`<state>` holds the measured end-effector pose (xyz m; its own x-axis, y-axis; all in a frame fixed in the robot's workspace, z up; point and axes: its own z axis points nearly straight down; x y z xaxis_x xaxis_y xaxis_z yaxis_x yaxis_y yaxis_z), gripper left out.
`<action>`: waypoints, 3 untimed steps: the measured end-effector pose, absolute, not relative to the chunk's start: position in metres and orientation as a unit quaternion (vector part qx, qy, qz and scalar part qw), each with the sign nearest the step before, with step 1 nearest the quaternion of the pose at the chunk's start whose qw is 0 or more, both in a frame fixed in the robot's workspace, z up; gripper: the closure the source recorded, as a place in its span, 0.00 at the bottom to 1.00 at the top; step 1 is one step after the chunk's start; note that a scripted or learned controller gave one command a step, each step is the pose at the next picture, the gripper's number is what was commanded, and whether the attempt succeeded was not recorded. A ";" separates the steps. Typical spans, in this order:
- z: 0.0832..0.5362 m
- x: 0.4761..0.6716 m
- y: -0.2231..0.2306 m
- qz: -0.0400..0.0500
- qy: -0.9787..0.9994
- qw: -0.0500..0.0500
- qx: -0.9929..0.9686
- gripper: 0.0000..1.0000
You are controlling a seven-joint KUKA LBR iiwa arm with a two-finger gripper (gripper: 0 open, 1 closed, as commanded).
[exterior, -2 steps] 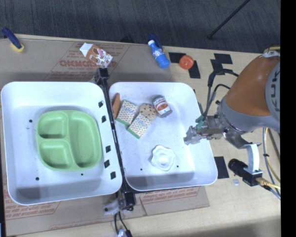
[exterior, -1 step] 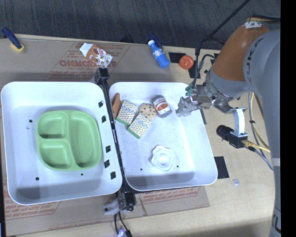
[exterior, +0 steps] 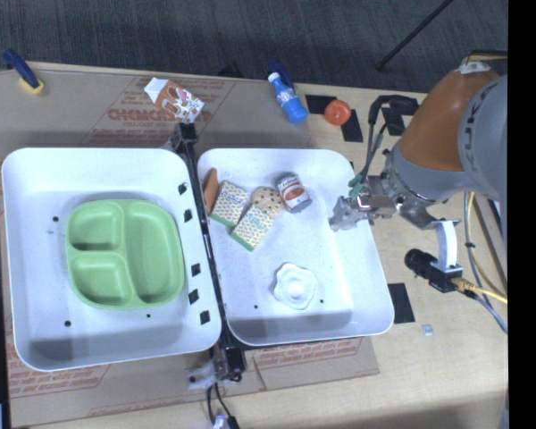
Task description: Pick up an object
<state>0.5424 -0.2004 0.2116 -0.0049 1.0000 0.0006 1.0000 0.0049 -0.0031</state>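
Hovering tool (exterior: 343,213) at rt bin edge; can (exterior: 292,192) just left, apart.

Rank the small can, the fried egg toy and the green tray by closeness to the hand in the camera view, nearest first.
1. Small can, right bin, just left of the hand.
2. Fried egg toy, right bin, near its front edge.
3. Green tray, in the left bin.

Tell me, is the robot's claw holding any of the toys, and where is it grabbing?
Nothing is held. The gripper hangs over the right bin's right edge, apart from the small can, the fried egg and the other toys.
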 end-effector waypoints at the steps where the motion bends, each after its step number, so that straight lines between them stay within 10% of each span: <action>1: 0.092 0.566 -0.210 0.001 -0.710 0.001 -0.705 1.00; 2: 0.091 0.628 -0.212 0.003 -0.709 0.004 -0.705 1.00; 3: 0.191 0.658 -0.144 -0.001 -0.710 -0.001 -0.705 1.00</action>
<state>0.6578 -0.1443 0.1906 -0.0073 1.0000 0.0005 1.0000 0.0073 0.0023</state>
